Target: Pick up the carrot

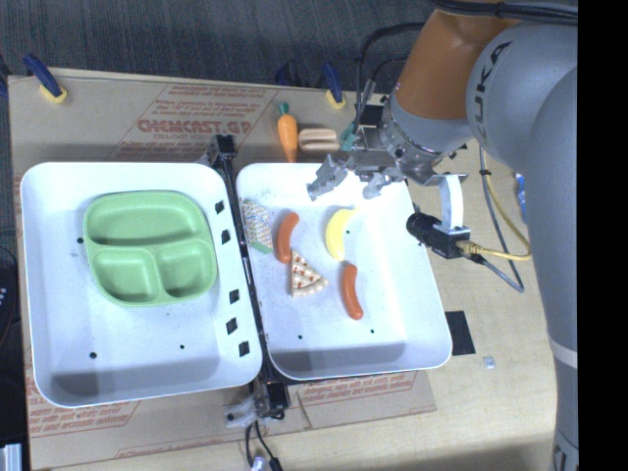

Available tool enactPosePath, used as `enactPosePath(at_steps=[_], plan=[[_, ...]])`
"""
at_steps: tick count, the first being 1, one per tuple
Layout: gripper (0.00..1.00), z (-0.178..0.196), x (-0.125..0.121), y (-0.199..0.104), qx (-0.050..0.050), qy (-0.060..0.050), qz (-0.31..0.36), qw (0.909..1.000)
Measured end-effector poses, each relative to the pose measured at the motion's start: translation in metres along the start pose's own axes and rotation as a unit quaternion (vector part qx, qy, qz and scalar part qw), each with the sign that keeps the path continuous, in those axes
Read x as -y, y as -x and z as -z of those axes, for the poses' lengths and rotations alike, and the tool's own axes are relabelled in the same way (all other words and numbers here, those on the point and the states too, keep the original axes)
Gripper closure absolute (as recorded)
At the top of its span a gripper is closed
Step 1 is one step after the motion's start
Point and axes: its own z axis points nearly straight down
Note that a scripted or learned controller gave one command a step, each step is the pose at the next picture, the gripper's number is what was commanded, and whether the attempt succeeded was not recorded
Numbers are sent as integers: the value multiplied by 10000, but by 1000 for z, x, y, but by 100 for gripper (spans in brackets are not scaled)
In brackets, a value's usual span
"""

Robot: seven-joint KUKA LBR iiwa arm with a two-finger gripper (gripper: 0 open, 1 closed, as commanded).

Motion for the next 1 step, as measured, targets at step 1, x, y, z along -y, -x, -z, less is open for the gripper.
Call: enactPosePath(at_steps=[1], plan=[[0, -95, -54, 12, -3, -2, -1328, 9911]])
